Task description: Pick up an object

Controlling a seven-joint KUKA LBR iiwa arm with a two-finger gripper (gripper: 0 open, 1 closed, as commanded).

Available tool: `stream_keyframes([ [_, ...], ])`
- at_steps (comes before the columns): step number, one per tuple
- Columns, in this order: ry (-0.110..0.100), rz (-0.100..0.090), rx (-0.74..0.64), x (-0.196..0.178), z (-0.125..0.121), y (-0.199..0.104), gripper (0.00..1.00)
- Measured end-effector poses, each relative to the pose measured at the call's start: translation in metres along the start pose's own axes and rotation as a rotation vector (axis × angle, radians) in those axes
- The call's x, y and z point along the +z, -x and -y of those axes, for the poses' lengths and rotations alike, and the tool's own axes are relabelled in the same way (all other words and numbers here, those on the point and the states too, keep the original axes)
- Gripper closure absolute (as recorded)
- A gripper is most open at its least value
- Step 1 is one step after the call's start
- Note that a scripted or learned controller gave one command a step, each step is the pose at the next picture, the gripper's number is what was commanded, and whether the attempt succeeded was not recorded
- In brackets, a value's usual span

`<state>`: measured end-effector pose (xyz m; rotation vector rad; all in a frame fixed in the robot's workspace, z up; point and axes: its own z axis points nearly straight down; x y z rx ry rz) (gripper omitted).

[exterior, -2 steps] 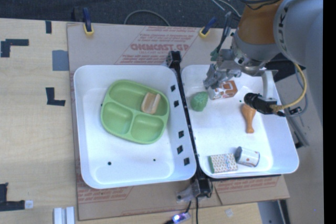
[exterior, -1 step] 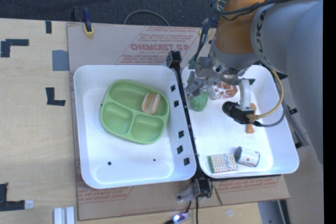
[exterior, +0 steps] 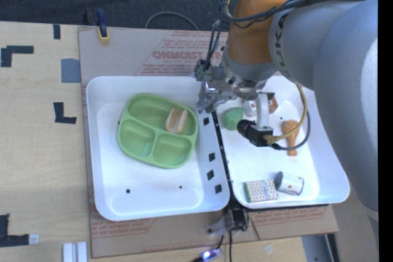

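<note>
Clearly, the arm is the biggest thing: it comes in from the right, grey with an orange band, and it hangs over the right bin near the wall that divides the two bins. The bench is light wood with dark tape marks, and a brown cardboard sheet lies under both bins. The left bin bears a green tray with several compartments, and a small tan piece lies in the tray's upper right compartment. The gripper is below the orange band, over the upper left part of the right bin; the wrist hides its tips, so I cannot tell how it stands or whether it has hold of anything. A green object lies just beside the gripper, in the right bin near the dividing wall. A black cable part hangs just below it. An orange object lies further to the right in the same bin. Near the front edge of the right bin lie a flat patterned pack and, just beside it, a small grey and white object.
</note>
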<state>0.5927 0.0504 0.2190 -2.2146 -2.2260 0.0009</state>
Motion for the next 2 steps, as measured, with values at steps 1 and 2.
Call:
stream_keyframes([
  [1,-0.001,0.000,0.000,0.0023,0.0091,-0.0446,1.00],
  [2,-0.001,0.001,0.002,0.0023,0.0088,-0.0429,0.00],
])
